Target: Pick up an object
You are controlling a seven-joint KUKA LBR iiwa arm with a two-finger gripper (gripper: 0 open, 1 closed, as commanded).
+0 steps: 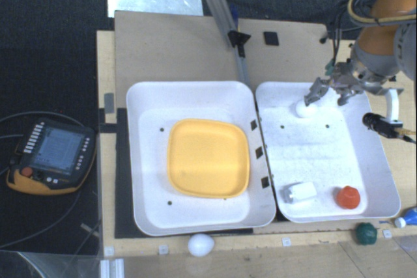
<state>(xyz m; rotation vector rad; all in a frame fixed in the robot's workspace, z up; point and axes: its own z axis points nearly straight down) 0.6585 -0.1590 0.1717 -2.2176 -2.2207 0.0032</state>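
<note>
Left bin (140, 140): a yellow plate (208, 157) lies at its centre. Right bin (381, 166): a white block (298, 192) and a red cup (348, 197) rest along its near edge; a small white ball (305, 109) sits near its far edge. The pincer (331, 93) hangs spread wide just above and beside the ball, holding nothing. Step in hand, judged: the approach. The next move calls for centring over the ball, descending and closing.

The grey arm enters from the right edge of the camera view, its orange band uppermost, the wrist angled down and left. The end effector (330, 94) hangs over the far end of the right bin (378, 159), its two fingers (315, 92) spread apart, nothing between them.
</note>
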